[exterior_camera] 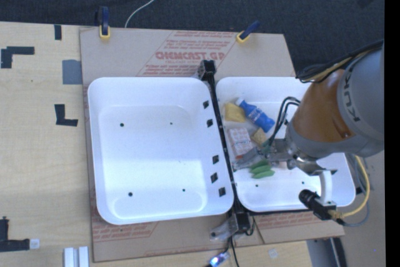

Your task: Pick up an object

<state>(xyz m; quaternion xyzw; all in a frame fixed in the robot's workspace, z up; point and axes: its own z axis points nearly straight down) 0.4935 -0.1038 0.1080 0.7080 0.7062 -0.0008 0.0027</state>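
1. I see the bench [37, 134], pale wood with black tape marks, and on it a cardboard sheet [181, 53] held by two clamps along its far edge.
2. The arm [340, 106] comes in from the right, its grey body and orange band hanging over the right bin.
3. The left bin [150, 147] sits on the cardboard, touching the right bin [281, 197] along a black divider.
4. All the things I could pick lie in the right bin, bunched near the divider: a blue bottle [257, 114] lying tilted, a yellow block [233, 112] just beside it, a clear packet [240, 141] below those, and a green piece [261, 170] nearest the wrist.
5. The gripper [275, 150] is down among these things, just above the green piece; whether it is open or closed I cannot tell from here.
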